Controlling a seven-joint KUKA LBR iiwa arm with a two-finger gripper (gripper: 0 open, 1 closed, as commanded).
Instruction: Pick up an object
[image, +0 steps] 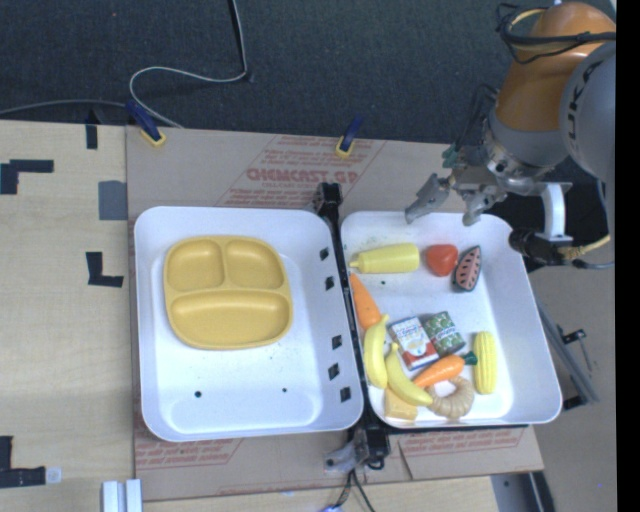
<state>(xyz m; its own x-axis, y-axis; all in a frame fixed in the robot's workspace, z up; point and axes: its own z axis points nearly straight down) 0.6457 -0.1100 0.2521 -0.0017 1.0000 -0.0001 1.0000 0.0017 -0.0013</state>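
While lying flat, yellow bottle (384, 259), long axis left-right.

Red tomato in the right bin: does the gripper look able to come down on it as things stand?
Probably yes. The tomato lies uncovered near the back wall, with the gripper open just above it; the yellow bottle and watermelon slice flank it closely.

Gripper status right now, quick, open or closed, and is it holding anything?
Gripper: open, holding nothing, above the right bin's far edge.
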